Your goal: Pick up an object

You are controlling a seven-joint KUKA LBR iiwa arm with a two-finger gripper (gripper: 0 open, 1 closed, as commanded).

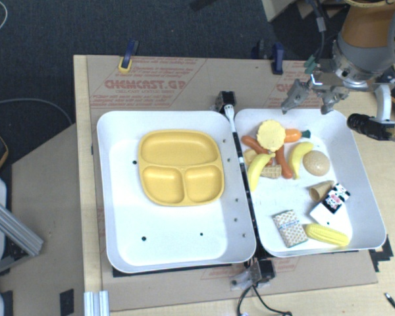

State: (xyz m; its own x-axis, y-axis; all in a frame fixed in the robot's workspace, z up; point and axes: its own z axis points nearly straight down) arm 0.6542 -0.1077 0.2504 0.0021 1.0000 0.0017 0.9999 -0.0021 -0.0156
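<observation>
The gripper [314,97] hangs over the far rim of the right bin [362,170], its two fingers spread apart with nothing between them. The toy food it could pick from lies below and nearer the camera, apart from the fingers.

Closest to it is a crowded heap: a round yellow ridged piece [272,134] sits on top of an orange carrot [292,135] and a sausage-like red piece [255,144], with a yellow banana [257,168] and a second curved yellow fruit [299,157] leaning in beside them (they touch or overlap, so none is free on every side). A pale egg-shaped ball [316,163] rests just right of the heap.

Farther forward, well apart from the heap, lie a black-and-white block [334,199], a corn cob [327,234] and a small patterned packet [289,228].

The left bin [118,229] holds a yellow divided tray [181,166].
</observation>
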